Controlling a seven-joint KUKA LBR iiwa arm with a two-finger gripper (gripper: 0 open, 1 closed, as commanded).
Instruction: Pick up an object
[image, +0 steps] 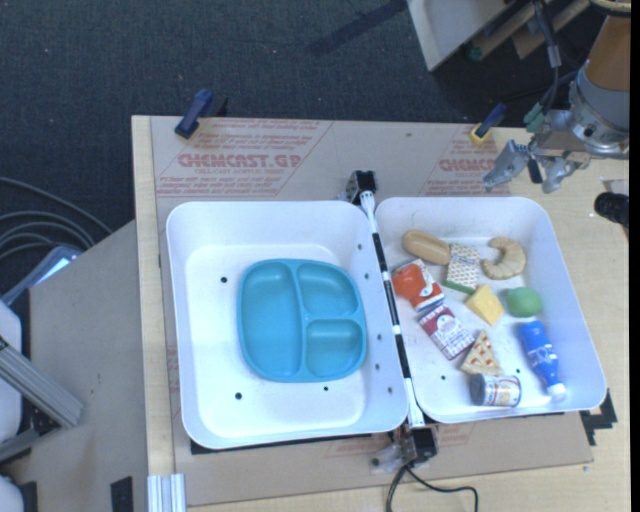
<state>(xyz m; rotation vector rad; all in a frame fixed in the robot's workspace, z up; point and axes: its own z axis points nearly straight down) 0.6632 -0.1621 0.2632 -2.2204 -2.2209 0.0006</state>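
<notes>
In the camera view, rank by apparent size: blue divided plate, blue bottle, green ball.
1. blue divided plate, far the largest
2. blue bottle
3. green ball, smallest

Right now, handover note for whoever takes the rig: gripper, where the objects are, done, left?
Gripper: above the right bin's far rim, holding nothing I can see; open or shut, cannot tell.
Objects: all in the right bin, among them a hot dog bun, croissant, green ball, blue bottle, can and orange carton.
Left bin: holds a blue divided plate.
Done: nothing picked.
Left: descend, grasp one item, lift.
</notes>
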